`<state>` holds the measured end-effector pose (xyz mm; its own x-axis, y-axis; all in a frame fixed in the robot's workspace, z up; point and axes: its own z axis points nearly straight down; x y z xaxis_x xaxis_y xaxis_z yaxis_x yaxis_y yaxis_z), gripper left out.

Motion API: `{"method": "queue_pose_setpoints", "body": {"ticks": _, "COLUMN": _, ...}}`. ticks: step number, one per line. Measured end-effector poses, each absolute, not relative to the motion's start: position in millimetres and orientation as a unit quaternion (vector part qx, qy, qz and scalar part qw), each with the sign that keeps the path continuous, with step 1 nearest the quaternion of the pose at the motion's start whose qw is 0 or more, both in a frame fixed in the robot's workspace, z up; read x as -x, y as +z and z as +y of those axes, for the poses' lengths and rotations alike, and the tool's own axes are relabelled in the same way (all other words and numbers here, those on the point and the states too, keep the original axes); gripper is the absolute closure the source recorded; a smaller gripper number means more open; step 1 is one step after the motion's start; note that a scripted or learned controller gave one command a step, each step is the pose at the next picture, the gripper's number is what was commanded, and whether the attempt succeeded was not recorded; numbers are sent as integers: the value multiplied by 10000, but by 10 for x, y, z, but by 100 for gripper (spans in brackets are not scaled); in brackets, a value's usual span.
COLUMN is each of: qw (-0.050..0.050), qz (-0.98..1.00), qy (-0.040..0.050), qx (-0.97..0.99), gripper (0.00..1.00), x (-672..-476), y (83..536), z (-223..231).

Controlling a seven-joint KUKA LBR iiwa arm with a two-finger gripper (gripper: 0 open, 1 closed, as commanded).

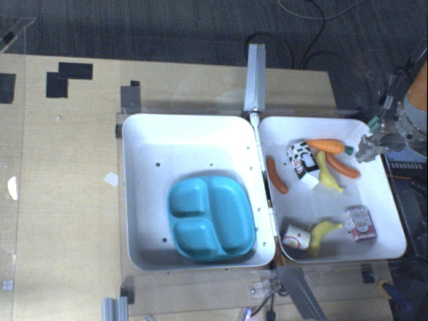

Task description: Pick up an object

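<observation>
My gripper point(370, 147) hangs over the right rim of the right bin point(394, 209), just right of an orange carrot point(326, 146). Below the carrot lie an orange sausage point(343, 168), a yellow banana point(328, 174) and a black-and-white carton point(304, 159). A red sausage point(277, 174) rests by the bin's left wall. Toward the front sit a red can point(359, 222), a second banana point(323, 232) and a small tipped cup point(295, 238). I see nothing held in the gripper.
The left bin point(144, 179) holds a blue divided plate point(210, 216) in its front half. A metal post point(255, 79) stands behind the wall between the bins. Cables trail across the dark floor at the back right.
</observation>
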<state>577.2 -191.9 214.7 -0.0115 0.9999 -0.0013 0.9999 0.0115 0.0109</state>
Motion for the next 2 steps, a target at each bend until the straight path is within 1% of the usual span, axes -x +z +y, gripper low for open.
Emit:
{"method": "queue_pose_setpoints", "body": {"ticks": 1, "qw": 38, "qz": 7603, "qy": 14, "qx": -6496, "gripper": 100, "x": -5493, "y": 2581, "z": -2059}}
{"method": "queue_pose_setpoints", "body": {"ticks": 2, "qw": 71, "qz": 7616, "qy": 31, "qx": -6480, "gripper": 100, "x": -5515, "y": 2703, "z": -2053}}
